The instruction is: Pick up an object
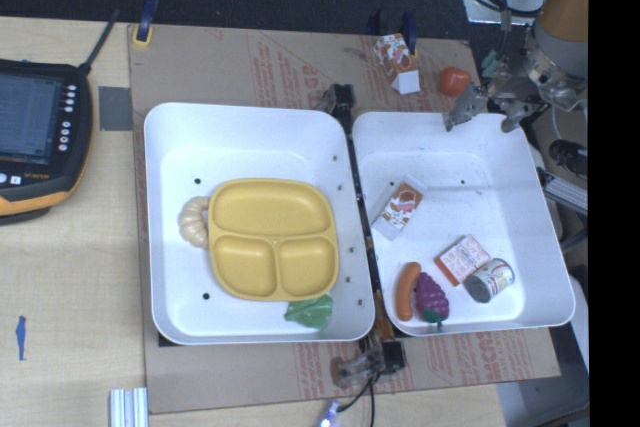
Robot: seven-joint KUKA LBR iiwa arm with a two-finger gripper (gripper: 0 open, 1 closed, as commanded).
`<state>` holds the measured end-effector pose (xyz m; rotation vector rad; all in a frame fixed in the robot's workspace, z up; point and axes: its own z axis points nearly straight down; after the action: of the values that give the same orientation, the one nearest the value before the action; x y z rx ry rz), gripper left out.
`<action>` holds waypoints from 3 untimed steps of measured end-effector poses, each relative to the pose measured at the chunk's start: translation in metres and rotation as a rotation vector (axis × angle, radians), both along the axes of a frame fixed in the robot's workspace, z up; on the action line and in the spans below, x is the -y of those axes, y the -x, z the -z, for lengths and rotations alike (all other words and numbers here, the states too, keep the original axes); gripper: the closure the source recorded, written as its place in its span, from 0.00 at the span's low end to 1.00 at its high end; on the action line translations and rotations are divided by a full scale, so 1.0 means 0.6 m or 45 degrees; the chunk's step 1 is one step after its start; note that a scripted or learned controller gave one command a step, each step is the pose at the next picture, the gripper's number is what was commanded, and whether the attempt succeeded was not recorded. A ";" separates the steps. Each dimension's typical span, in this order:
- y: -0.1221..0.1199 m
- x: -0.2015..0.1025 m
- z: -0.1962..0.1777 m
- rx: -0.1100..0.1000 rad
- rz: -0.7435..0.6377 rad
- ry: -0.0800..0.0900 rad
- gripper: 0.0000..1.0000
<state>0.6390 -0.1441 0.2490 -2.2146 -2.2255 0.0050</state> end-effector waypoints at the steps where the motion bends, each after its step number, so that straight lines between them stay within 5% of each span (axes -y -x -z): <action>1: 0.093 -0.031 0.140 -0.004 0.001 0.000 0.00; 2: 0.078 -0.077 0.241 0.001 0.001 -0.001 0.00; 3: 0.079 -0.076 0.225 -0.002 -0.002 0.000 1.00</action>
<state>0.5918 -0.0987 0.1140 -2.2119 -2.2266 0.0072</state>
